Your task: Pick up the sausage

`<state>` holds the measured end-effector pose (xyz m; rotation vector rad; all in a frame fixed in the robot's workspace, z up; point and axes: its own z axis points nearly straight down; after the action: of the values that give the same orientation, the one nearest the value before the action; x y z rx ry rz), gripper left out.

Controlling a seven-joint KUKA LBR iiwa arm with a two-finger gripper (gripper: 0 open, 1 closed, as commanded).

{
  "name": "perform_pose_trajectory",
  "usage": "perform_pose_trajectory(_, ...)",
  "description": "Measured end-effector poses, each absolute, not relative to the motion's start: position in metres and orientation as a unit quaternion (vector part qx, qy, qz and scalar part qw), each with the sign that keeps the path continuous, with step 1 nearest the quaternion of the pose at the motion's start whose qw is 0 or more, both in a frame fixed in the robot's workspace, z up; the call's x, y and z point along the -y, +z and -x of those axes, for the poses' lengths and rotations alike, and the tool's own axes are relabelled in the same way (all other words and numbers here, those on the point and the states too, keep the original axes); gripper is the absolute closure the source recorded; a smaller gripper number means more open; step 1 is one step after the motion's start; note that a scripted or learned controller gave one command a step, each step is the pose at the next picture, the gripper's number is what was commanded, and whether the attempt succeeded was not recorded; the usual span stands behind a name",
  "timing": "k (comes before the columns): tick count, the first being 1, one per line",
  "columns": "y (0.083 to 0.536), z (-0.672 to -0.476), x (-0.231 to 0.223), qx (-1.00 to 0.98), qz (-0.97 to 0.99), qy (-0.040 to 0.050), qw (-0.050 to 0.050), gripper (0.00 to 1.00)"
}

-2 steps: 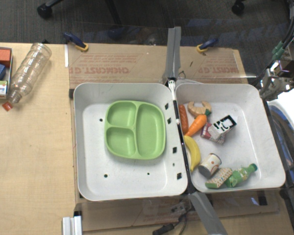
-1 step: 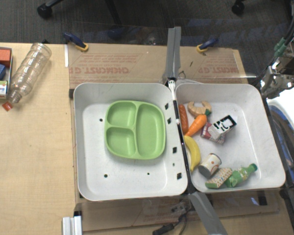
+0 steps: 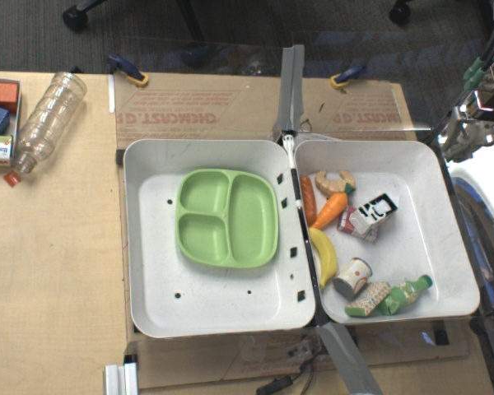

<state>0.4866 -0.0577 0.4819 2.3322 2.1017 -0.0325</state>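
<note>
Going left to right: green divided plate (image 3: pixel 228 218) alone in the left bin (image 3: pixel 140 245), the sausage (image 3: pixel 308 201) jammed against the right bin's (image 3: pixel 445 220) left wall beside the carrot (image 3: pixel 332 206), awkward to grab there, and the gripper (image 3: pixel 469 126) parked off right, can't tell its state.

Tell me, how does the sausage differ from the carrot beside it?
The sausage is reddish brown all over; the carrot is bright orange with a green tip. The sausage lies along the bin's left wall; the carrot lies slanted. The sausage is slim and even; the carrot tapers. Both lie in the right bin, close together.
</note>
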Motion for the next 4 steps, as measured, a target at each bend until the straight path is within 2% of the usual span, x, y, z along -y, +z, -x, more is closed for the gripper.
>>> perform_pose_trajectory(4, 0.512, -0.494, 0.057, -0.673, -0.739, -0.0189, 0.0, 1.0)
